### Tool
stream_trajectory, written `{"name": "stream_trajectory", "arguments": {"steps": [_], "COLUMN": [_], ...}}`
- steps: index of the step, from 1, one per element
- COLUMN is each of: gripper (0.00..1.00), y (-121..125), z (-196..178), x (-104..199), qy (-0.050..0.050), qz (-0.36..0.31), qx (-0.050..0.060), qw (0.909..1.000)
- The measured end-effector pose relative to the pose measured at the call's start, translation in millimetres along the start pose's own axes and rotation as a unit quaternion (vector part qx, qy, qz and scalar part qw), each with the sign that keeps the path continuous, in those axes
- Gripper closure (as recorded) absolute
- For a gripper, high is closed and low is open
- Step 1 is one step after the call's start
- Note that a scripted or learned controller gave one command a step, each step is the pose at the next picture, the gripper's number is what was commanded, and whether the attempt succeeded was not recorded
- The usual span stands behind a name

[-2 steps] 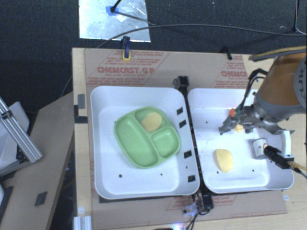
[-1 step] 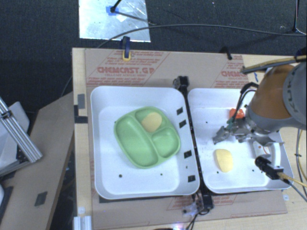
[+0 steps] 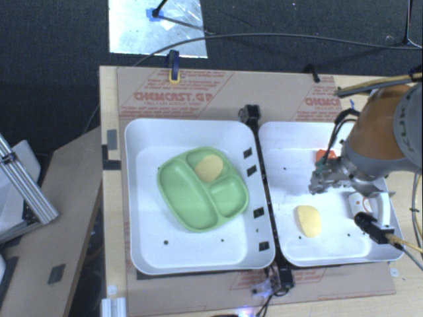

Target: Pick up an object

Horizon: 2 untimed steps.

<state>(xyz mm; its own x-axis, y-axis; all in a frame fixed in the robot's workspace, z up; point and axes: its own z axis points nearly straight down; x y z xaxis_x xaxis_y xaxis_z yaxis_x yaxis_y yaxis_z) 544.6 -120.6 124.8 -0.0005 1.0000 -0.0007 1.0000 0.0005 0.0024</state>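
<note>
Right bin [image 3: 291, 243]: yellow lump [image 3: 308, 220] on floor; claw [image 3: 321, 179] above-right, apart from it, finger state unclear.

On your tabletop [image 3: 112, 197], take the divided plate [image 3: 201, 190] as landmark: it lies in the left bin [image 3: 145, 243], with one lump [image 3: 209, 168] in its rear compartment. To its right, in the right bin [image 3: 291, 144], lies a second lump [image 3: 308, 220], with the end effector [image 3: 322, 177] just behind that.

High slanted view, both bins [image 3: 192, 259]
</note>
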Motion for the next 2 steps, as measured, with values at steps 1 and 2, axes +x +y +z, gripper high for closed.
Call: {"name": "stream_trajectory", "arguments": {"steps": [1,2], "gripper": [1.00,1.00], "y": [3,5], "z": [-43,-96], "x": [-2,-2], "qy": [0.000,0.000], "qz": [-0.002,-0.002], "qx": [-0.001,-0.002], "qw": [1.0000,1.0000]}}
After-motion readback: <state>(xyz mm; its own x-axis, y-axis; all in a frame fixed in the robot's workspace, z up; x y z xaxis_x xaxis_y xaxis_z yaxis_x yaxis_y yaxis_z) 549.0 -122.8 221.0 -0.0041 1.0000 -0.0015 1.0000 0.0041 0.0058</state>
